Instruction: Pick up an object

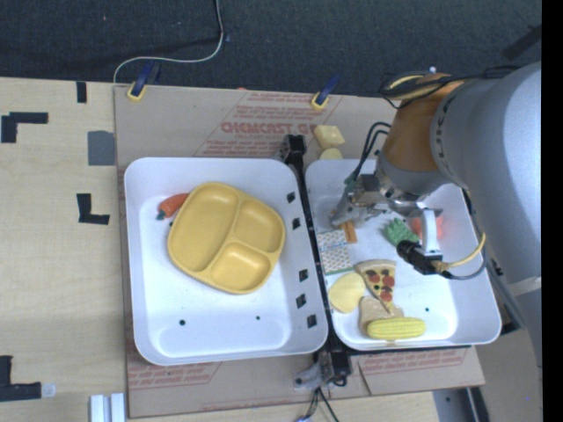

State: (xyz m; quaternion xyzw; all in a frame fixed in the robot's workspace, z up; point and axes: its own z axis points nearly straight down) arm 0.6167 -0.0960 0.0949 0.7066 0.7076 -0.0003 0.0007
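Note:
My gripper (351, 211) hangs low over the upper left part of the right bin (466, 310), reaching in from the right under the grey arm with its orange band. Just below it lies a small orange piece (350, 232). A pale patterned square (335, 253) lies beneath that. To the right are a green toy (400, 232) and a red and white item (429, 228), partly behind a yellow cable. Lower in the bin lie a pizza slice (380, 280), a pale yellow round piece (347, 293) and a corn cob (395, 328).
The left bin (167, 323) holds a yellow divided plate (224, 236) with an orange carrot-like piece (173, 204) poking out at its upper left. Two yellow chunks (329, 136) sit on the cardboard behind the right bin. A black divider (303, 227) runs between the bins.

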